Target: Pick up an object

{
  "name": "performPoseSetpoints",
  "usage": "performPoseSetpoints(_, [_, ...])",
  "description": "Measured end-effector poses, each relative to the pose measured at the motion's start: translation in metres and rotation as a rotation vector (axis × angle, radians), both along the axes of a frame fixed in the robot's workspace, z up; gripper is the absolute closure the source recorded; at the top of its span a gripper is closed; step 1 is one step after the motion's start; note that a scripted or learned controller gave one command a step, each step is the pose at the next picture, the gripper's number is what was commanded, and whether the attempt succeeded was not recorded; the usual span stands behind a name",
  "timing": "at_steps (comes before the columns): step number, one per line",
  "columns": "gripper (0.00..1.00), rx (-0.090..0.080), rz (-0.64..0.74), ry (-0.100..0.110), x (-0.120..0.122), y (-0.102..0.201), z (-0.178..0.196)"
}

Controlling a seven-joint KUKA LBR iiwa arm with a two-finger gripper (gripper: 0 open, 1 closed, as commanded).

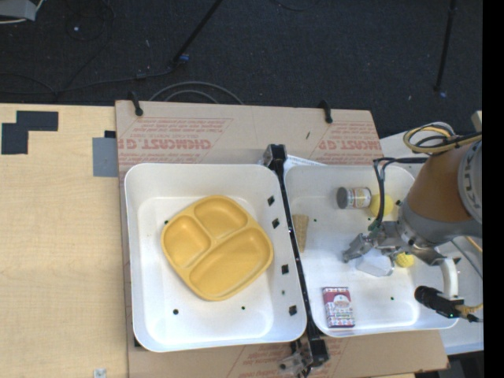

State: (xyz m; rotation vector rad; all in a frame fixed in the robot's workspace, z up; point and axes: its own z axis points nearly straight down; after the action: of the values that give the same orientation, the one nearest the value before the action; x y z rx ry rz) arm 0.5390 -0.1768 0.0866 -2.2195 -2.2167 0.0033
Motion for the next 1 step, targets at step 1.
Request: performPoseSetpoints(1, [1.00, 0.000, -0.001, -0.003, 0.0012, -0.0004, 0.0120])
